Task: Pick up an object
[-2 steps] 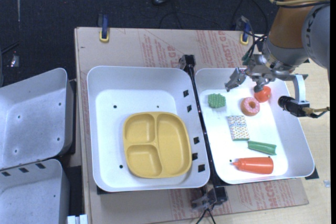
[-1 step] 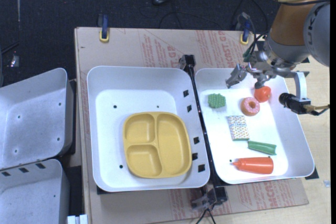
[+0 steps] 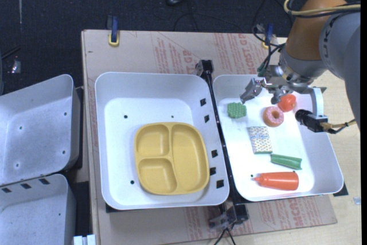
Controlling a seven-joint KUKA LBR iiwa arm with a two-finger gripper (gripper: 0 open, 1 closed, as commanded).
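Over the right bin (image 3: 321, 178), I saw the arm (image 3: 327, 31) reach in from the right, its gripper (image 3: 268, 89) hanging above the bin's far end. I could not tell from my screen how the tool was set. Nothing showed in its grasp. Just below it lay a green block (image 3: 236, 110), a pink ring doughnut (image 3: 273, 116) and a small red-orange piece (image 3: 287, 102), the last close under the wrist. Nearer the middle sat a patterned flat card (image 3: 260, 139), then a green stick (image 3: 286, 161), and nearest the front rim a red-orange bottle (image 3: 277, 181) on its side. Beside it, the left bin (image 3: 114, 123) held a yellow divided tray (image 3: 171, 157).
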